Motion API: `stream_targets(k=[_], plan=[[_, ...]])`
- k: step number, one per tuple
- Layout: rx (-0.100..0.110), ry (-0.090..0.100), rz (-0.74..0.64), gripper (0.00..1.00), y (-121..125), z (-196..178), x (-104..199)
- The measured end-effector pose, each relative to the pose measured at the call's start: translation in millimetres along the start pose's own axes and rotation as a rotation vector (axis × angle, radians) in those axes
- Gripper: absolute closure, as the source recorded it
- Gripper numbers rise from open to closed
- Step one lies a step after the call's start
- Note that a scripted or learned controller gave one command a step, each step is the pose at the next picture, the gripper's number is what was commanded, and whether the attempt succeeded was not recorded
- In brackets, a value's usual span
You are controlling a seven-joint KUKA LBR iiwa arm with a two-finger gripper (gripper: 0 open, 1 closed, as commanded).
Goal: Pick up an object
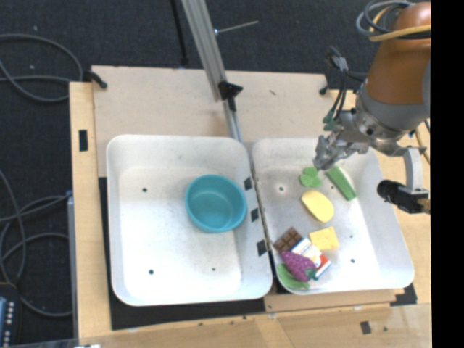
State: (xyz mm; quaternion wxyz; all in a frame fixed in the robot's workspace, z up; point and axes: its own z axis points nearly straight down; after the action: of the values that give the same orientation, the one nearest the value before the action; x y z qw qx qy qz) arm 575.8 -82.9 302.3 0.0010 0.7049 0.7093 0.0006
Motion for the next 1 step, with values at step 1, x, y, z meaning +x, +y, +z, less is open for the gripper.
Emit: stream_targets(k=[1], plan=[[0.003,0.000,0.001,1.00,14.1,22.6,49.2]])
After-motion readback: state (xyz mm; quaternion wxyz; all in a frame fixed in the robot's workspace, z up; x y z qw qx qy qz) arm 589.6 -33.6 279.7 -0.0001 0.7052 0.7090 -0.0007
